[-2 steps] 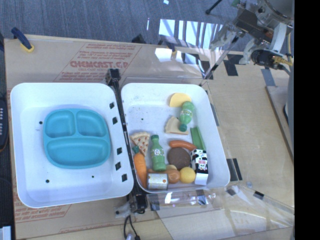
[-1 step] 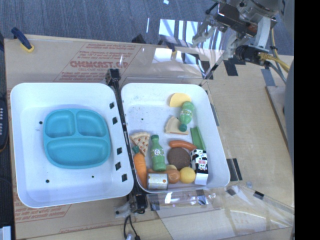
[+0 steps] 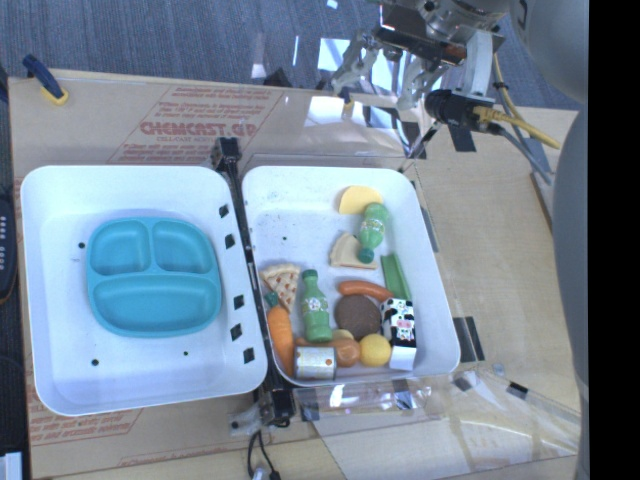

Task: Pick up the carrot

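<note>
The carrot (image 3: 281,336) is orange with a small green top. It lies lengthwise along the left wall of the right bin (image 3: 428,268), near the front corner. A green bottle (image 3: 316,306) stands just to its right and a silver can (image 3: 314,362) sits at its front end. My gripper (image 3: 386,80) hangs above the bench beyond the far edge of the right bin, well away from the carrot. Its fingers are spread open with nothing between them.
The right bin also holds a pizza slice (image 3: 281,282), a sausage (image 3: 362,289), a brown patty (image 3: 357,315), a milk carton (image 3: 401,328), a lemon (image 3: 375,349), cheese (image 3: 357,200) and another green bottle (image 3: 372,230). A blue divided plate (image 3: 152,274) lies in the left bin (image 3: 50,228).
</note>
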Tool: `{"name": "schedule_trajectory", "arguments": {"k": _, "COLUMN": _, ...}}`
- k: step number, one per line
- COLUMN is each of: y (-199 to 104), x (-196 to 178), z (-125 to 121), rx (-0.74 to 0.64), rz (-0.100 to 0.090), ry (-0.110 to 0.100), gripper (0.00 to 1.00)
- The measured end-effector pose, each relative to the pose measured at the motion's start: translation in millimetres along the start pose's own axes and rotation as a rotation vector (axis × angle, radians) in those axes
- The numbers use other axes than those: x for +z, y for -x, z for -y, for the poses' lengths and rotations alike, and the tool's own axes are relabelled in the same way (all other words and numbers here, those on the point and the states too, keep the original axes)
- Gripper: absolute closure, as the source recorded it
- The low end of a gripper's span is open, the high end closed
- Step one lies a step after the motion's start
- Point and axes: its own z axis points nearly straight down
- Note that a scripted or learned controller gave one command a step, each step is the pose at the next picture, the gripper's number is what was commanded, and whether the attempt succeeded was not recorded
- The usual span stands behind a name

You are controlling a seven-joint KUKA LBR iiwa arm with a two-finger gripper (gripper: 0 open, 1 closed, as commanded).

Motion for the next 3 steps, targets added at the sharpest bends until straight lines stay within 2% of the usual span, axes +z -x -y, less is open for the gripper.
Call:
{"name": "schedule_trajectory", "arguments": {"k": 1, "y": -43.7, "x": 3.9, "z": 12.1, "rx": 0.239, "rz": 0.003, "ry": -0.003, "gripper": 0.0}}
{"name": "schedule_trajectory", "arguments": {"k": 2, "y": -117.2, "x": 29.3, "z": 31.1, "rx": 0.115, "rz": 0.001, "ry": 0.0, "gripper": 0.0}}
{"name": "schedule_trajectory", "arguments": {"k": 3, "y": -171.1, "x": 32.5, "z": 45.0, "rx": 0.043, "rz": 0.001, "ry": 0.005, "gripper": 0.0}}
